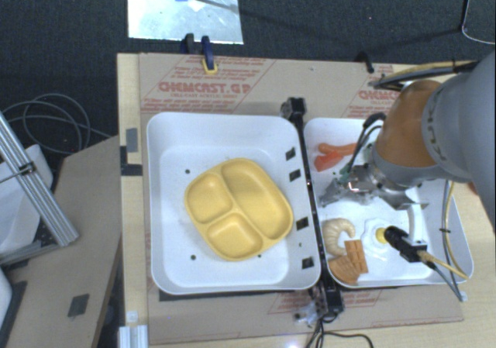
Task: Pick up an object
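Observation:
In the right bin (457, 257), my gripper (343, 186) hangs low over the left half, with the grey arm and its orange band (407, 133) above it. An orange-red toy piece (333, 154) lies just behind the gripper, near the bin's back left. Just in front of the gripper lies a pale, curled, croissant-like piece (338, 232). An orange-brown waffle-like piece (350, 261) sits at the front left corner. Right of the croissant is a white piece with a yellow centre (379, 235), like a fried egg. I see nothing held in the gripper.
The left bin (167, 145) holds a yellow divided plate (236, 207) with three compartments. A black divider with clips (304, 184) runs between the bins. The arm covers the right bin's back right. Cardboard lies under both bins.

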